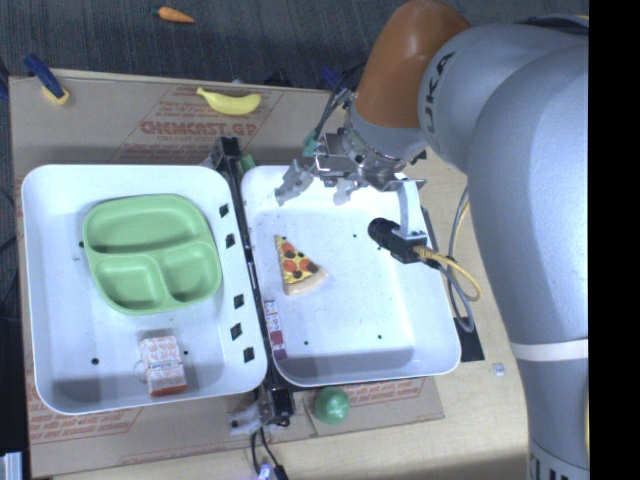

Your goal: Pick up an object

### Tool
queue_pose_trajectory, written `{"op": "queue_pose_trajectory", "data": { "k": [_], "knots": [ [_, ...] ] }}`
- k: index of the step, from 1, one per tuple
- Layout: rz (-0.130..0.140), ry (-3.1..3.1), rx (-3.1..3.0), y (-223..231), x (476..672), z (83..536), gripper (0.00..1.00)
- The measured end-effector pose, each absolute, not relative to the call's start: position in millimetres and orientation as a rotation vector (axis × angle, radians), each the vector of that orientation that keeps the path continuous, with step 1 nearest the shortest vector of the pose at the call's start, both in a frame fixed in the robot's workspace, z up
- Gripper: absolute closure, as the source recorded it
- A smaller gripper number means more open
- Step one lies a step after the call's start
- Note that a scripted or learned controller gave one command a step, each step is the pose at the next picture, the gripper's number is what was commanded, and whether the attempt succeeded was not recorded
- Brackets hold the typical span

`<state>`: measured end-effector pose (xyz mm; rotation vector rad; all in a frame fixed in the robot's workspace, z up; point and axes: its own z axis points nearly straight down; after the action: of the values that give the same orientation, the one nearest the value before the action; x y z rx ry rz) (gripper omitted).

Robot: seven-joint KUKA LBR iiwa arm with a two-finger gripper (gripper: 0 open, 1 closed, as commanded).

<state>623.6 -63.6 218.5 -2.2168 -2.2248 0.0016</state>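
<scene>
A toy pizza slice [297,265] lies flat in the left half of the right bin [400,353]. My gripper [316,189] hangs over that bin's far edge, above and just beyond the pizza slice. Its two fingers are spread open with nothing between them. In the left bin [50,298] a green divided plate [152,251] takes up the far half. A small printed carton [163,363] rests near that bin's front wall.
A yellow banana [230,99] lies on the cardboard behind the bins, and a green ball [331,404] sits in front of the right bin. A black connector with a yellow cable [402,240] hangs over the right bin's right side. The arm's bulk covers the right.
</scene>
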Motion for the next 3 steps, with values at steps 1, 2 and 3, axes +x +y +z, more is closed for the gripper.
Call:
{"op": "queue_pose_trajectory", "data": {
  "k": [1, 2, 3],
  "knots": [
    [0.000, -2.226, -2.218, -107.2, 656.9, 283.6, 0.00],
    [0.005, -2.223, -2.216, -172.9, 655.9, 239.4, 0.00],
    [0.002, -2.227, -2.215, -145.5, 656.3, 91.0, 0.00]
  ]
}}
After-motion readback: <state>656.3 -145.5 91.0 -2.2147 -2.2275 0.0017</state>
